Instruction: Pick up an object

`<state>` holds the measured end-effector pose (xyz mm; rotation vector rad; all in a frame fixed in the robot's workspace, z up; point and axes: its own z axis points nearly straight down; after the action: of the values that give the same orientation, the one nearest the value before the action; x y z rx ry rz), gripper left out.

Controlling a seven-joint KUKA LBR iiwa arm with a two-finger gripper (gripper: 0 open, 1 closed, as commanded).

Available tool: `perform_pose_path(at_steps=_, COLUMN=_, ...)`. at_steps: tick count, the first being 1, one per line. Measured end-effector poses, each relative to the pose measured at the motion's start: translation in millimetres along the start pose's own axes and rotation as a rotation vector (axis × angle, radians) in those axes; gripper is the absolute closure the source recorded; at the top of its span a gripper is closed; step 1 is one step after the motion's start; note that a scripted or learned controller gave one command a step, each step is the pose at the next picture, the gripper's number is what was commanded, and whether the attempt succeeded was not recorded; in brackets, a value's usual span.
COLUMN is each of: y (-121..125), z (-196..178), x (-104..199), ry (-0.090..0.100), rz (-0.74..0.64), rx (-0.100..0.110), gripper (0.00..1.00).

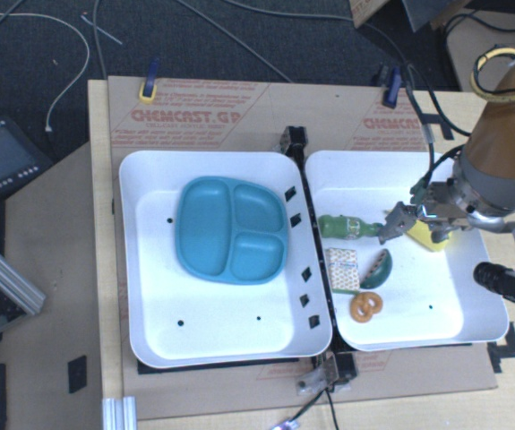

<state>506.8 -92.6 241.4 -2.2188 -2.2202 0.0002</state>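
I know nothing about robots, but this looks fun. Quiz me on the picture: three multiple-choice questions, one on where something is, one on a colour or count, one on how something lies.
1. Where is the blue divided plate?
A. left bin
B. right bin
C. on the cardboard outside the bins

2. What colour is the bottle in the right bin?
A. red
B. green
C. white

3. How is that bottle placed?
A. standing upright
B. lying on its side
C. hanging from the pincer

Answers:
1 A: the plate sits in the left bin.
2 B: it is green, left of the pincer.
3 B: it lies flat on the bin floor, near the pretzel.
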Motion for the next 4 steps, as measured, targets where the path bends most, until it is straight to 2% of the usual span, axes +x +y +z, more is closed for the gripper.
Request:
perform_pose_path(at_steps=1, y=-11, z=52, x=-2, ry=0.001, rz=0.002, rx=0.006, gripper=0.00)
perform_pose_path(at_steps=3, y=0, z=151, x=-1, ry=0.003, rz=0.001, rx=-0.002, gripper=0.00)
perform_pose_path(at_steps=4, y=2, z=137, x=-1, ry=0.003, rz=0.001, rx=-0.010, gripper=1.00)
